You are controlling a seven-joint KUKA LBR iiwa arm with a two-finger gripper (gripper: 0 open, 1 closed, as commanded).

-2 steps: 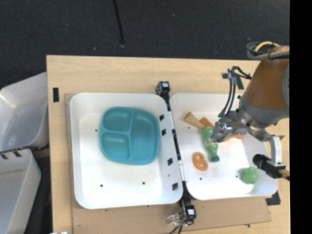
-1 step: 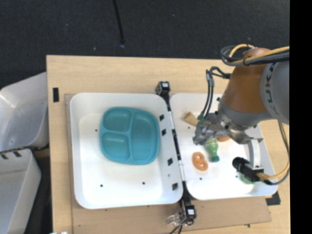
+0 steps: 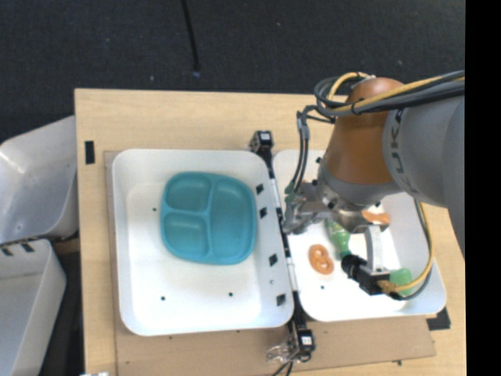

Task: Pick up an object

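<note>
A dark charcoal carpeted floor [image 3: 196,30] runs across the top of the camera view, well beyond the jaws, with a thin dark line slanting across it. On it stands the light tan wooden bench top [image 3: 98,124], a flat pale board whose bare margin stretches away to the left of the jaws. Further left still, off the bench edge, sit two pale grey-white plastic containers [image 3: 31,186]. Light is even and soft.

Robotics laboratory: a pale wooden bench [image 3: 196,120] on dark carpet [image 3: 117,30] carries two shallow white bins [image 3: 141,304] clipped together at centre; an industrial arm [image 3: 407,143] with exposed cabling enters from 3 o'clock
</note>
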